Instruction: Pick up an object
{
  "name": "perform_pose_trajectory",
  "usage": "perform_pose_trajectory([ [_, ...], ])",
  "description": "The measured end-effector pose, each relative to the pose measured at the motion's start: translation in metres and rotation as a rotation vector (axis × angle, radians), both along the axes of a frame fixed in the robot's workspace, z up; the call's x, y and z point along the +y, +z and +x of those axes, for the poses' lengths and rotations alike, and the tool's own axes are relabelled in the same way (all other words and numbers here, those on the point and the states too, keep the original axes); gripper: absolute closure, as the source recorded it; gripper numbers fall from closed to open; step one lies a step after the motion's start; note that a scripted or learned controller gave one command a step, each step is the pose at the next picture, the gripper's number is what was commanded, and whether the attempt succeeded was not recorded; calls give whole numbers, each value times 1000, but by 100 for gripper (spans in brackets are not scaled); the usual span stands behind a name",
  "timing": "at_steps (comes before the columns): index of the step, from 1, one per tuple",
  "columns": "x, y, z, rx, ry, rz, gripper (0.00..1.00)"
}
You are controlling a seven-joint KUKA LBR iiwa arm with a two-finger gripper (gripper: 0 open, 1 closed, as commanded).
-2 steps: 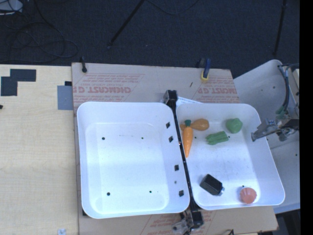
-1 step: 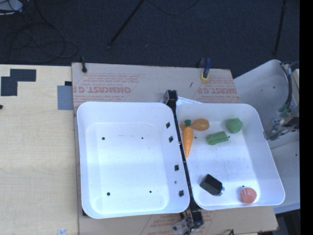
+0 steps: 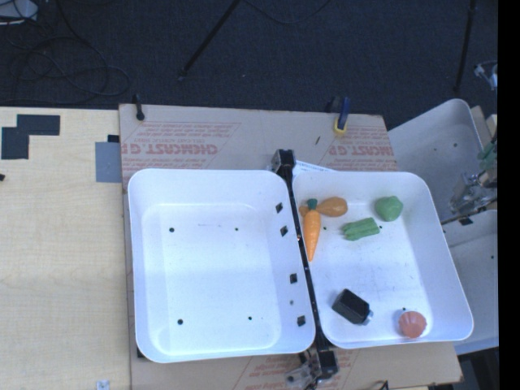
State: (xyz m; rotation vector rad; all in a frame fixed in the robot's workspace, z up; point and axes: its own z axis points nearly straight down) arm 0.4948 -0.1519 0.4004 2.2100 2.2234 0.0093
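The right bin (image 3: 443, 242) holds several small objects. An orange carrot (image 3: 310, 234) lies along its left wall, with an orange lump (image 3: 333, 207) touching its top end. A round green piece (image 3: 389, 208) sits near the far right corner, and a long green piece (image 3: 360, 229) lies just left of and below it. A black block (image 3: 352, 306) rests near the front, and a reddish-orange ball (image 3: 412, 324) sits in the front right corner.
The left bin (image 3: 203, 266) sits beside the right one, with a black clip strip (image 3: 296, 242) joining them. Both rest on cardboard (image 3: 211, 140) held by a blue-yellow clamp (image 3: 341, 117). A grey metal plate (image 3: 443, 140) and hardware (image 3: 475, 189) stand at the right.
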Motion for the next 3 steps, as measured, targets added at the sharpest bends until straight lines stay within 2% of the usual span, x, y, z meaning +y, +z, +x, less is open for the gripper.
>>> perform_pose_trajectory([
  [1,90,93,-19,0,4,2,100],
  [2,157,140,-19,7,2,1,100],
  [3,218,137,-19,12,1,0,100],
])
